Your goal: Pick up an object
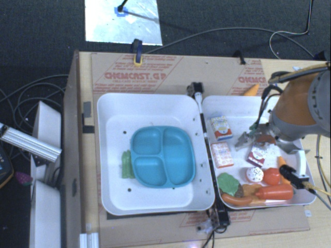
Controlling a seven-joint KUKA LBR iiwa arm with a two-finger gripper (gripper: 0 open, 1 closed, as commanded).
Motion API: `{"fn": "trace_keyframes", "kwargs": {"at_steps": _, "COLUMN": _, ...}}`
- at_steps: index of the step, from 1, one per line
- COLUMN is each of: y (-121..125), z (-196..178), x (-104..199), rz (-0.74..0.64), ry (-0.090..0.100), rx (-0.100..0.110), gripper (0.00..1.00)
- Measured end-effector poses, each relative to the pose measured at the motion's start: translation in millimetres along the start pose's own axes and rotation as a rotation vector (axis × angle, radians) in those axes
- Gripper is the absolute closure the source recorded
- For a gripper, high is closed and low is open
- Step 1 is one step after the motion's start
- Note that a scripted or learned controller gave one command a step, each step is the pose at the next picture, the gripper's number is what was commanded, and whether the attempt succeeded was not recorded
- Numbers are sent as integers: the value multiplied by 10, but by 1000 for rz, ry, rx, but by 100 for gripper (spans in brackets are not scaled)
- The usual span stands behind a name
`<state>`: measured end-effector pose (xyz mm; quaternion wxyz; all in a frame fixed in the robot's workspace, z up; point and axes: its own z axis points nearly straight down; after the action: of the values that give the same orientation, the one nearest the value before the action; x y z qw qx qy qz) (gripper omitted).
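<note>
- Worktop (155,68) of printed board bears two white bins side by side.
- Nearest, in the right bin (234,103): a red pepper (274,193), green leaf (226,182), white ball (254,174).
- Beyond, the gripper (257,137) hovers over a red packet (257,155), a likely target; its fingers' state I cannot tell.
- Next: descend and close; neighbours crowd.
- Left bin (155,105) holds a blue tray (163,156).

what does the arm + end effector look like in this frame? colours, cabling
The arm is grey with a broad orange band above the wrist. The end effector is dark grey metal, small beside the bulky wrist. A thin dark cable loops along the wrist's left side. No markings are legible.
</note>
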<state>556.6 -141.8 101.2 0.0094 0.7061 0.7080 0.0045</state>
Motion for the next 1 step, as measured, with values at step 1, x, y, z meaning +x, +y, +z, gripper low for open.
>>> {"fn": "trace_keyframes", "kwargs": {"at_steps": 1, "y": -54, "z": 100, "x": -102, "rz": -1, "ry": 3, "rx": 2, "gripper": 0}}
